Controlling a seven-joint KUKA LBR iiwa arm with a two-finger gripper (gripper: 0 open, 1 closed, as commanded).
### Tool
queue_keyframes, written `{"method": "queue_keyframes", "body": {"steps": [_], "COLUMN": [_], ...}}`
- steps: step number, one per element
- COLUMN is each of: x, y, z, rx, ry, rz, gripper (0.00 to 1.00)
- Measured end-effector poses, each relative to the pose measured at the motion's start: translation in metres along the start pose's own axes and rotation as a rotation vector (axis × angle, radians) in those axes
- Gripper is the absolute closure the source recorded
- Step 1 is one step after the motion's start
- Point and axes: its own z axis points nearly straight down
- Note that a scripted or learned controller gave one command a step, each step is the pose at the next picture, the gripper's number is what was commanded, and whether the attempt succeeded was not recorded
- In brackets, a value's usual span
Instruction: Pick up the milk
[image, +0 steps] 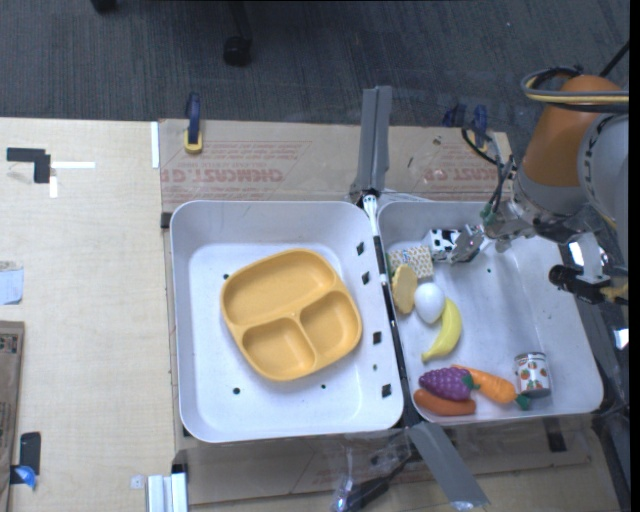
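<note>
The milk is a small carton with black and white cow patches, standing at the back of the right bin near the divider. My gripper hangs low over the bin, right beside the milk on its right and touching or nearly touching it. The grey arm with its orange band reaches in from the upper right. Nothing shows the milk lifted off the bin floor.
Crowded near the milk are a cracker, a tan slice, an egg and a banana. Grapes, a carrot and a can lie at the front. A yellow divided plate sits in the left bin.
</note>
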Motion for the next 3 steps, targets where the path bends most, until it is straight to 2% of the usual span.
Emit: {"method": "queue_keyframes", "body": {"steps": [1,2,3], "x": [-0.001,0.014,0.014], "y": [-0.001,-0.021,-0.021], "z": [-0.01,-0.134,-0.134], "rx": [0.004,-0.021,-0.02], "ry": [0.001,0.001,0.001], "rz": [0.001,-0.013,-0.013], "gripper": [1.0,1.0,0.0]}}
